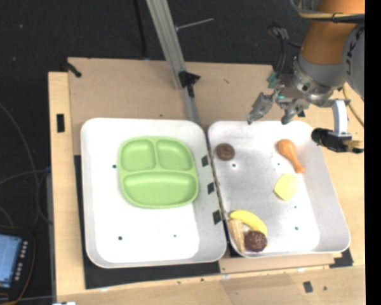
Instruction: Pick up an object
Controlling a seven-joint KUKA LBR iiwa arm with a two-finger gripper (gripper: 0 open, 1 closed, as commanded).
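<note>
The grey two-finger gripper (273,112) hangs spread apart, holding nothing, above the shallow white right bin's (327,189) far rim. Nearest is the orange carrot-shaped toy (290,153); rounded, it might roll from the closing fingers.

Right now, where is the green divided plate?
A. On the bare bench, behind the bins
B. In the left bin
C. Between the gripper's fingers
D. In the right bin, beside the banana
B: the green plate lies flat in the left bin, far from the gripper.
</note>
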